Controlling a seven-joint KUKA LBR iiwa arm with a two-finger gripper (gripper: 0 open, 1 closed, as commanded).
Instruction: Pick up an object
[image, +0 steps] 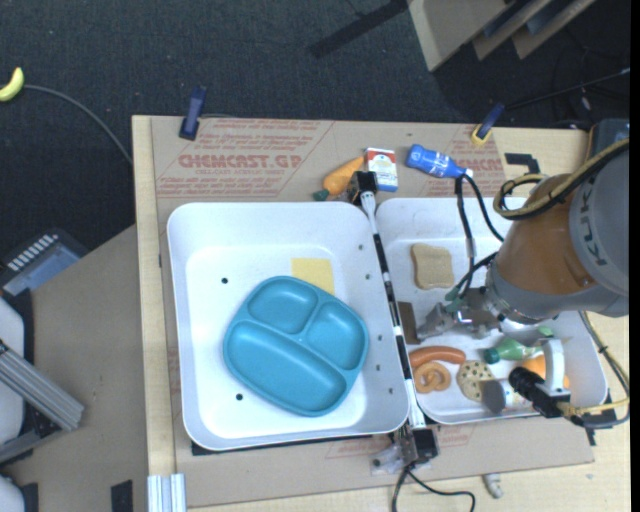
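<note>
Over the right bin (590, 372), we saw the gripper (447, 318) beside a hot dog (437, 356) and toast (432, 266); we could not tell its state.

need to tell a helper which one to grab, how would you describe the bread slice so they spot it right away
Look at the right white bin, the one the grey and orange arm reaches over. The bread slice lies flat near its far left corner, apart from the toy food crowded at the near end. It is the one plain tan square there.

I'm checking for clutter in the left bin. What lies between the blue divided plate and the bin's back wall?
In the camera view, a flat yellow square lies there, touching the blue divided plate; beyond it is bare white bin floor.
</note>
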